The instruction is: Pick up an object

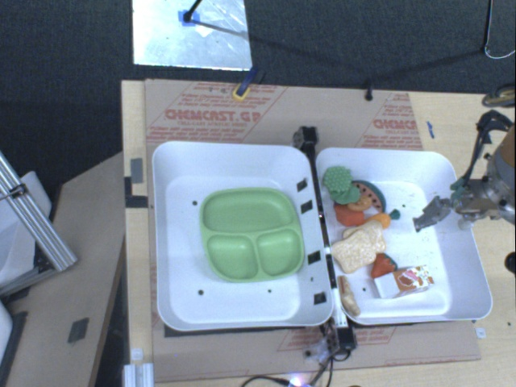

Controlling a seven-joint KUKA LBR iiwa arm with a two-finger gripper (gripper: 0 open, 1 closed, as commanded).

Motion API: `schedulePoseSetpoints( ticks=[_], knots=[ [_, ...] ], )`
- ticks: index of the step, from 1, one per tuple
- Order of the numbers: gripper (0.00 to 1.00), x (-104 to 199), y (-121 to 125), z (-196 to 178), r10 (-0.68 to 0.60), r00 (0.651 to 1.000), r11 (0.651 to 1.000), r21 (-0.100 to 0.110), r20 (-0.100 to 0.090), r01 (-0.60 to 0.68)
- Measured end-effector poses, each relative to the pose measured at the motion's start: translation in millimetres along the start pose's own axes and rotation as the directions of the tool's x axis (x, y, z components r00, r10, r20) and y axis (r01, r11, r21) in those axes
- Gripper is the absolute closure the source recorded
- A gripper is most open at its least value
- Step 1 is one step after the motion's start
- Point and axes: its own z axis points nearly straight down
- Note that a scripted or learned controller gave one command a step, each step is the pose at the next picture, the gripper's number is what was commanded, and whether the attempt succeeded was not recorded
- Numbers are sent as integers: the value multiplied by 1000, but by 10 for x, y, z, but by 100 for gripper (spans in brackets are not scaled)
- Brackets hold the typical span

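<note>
Two shallow white bins share the surface; the grey tool hovers over scattered toy food, grip state unclear.

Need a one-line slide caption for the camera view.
Robot hand hovers over the right bin beside toy food; green divided tray sits in the left bin.

Bright even overhead light, glare on the white bins, soft faint shadows, slightly soft, grainy picture

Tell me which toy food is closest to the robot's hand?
The little carton with the red top: it lies at the right end of the pile, nearest the hand. The other foods sit further left.
</note>
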Motion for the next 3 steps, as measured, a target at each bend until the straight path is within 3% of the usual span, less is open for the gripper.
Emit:
schedulePoseSetpoints(
  ticks=[1,3],
  knots=[
    [0,3,22,-50,-3,1000,1000,-10,3,3],
    [0,-45,117,1054,-1,1000,1000,-6,1,1]
  ],
)
